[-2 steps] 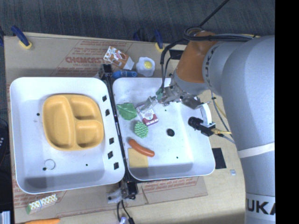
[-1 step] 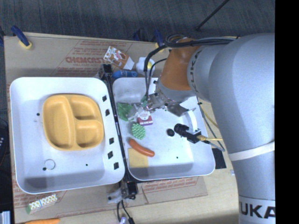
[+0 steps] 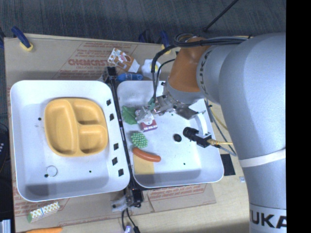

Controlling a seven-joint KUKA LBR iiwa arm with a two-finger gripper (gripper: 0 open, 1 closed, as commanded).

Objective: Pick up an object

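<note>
Your gripper (image 3: 146, 114) sits low by the right bin's (image 3: 214, 171) left wall, over a small red carton (image 3: 148, 125); its finger state can't be told.

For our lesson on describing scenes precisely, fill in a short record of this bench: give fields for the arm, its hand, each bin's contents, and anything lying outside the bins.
arm: grey arm with orange band, reaching in from the right over the right bin
hand: hand low over the small red and white packet
left bin: yellow divided tray
right bin: green leaf-like item, green bumpy ball, orange sausage, packet
outside bins: small printed carton above, wrapped sweet below
</note>
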